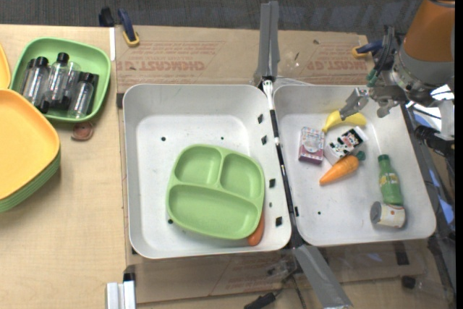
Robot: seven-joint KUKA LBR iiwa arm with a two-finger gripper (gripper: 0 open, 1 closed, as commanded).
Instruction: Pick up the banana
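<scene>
Cardboard-lined bench w/ two white bins; nearest you, left bin (137, 177) holds a green divided plate (215, 190). Right bin (419, 224): bottle (390, 181), carrot (340, 169), small box (312, 145), then banana (333, 119) near the far wall, touching a printed pack (346, 142). Gripper (356, 105) sits right at banana's upper end, fingers look spread, nothing btwn them. Risk imo: the curved fruit could slide or the pack gets nudged. Arm enters from far right, wrist angled down.
</scene>
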